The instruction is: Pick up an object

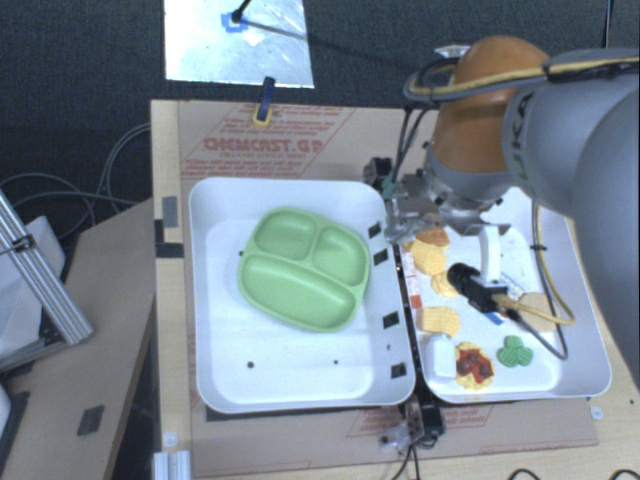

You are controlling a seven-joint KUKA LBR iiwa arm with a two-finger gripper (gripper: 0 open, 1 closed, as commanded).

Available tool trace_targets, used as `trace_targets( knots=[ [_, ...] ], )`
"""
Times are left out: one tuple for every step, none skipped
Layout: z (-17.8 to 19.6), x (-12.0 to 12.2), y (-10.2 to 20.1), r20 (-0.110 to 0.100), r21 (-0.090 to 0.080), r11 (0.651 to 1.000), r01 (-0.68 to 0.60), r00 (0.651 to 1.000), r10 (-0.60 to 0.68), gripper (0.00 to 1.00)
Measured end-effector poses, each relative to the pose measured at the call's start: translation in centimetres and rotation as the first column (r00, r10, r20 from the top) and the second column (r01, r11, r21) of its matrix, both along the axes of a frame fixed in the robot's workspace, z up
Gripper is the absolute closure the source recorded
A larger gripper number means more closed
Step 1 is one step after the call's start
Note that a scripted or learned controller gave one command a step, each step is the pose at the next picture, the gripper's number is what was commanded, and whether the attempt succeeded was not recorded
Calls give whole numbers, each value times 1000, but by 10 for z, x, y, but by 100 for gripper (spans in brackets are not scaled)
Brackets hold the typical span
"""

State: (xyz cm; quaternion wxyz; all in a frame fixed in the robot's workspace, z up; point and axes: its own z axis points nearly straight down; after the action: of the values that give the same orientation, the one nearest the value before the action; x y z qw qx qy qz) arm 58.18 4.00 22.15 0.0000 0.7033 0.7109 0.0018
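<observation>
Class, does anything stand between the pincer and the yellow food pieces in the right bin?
Nothing visible does. The pincer hangs at the left edge of the right bin, and the nearest yellow piece lies uncovered just beside it.

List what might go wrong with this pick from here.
The yellow piece and the orange piece lie close together by the arm, so a grab may catch both or nudge one aside. They sit near the right bin's inner wall, which the arm might strike.
</observation>
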Motion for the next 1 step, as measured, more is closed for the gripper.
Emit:
trace_targets(
  knots=[
    [5, -8, 44, -2, 0, 1000, 1, 1000, -1, 100]
  ],
)
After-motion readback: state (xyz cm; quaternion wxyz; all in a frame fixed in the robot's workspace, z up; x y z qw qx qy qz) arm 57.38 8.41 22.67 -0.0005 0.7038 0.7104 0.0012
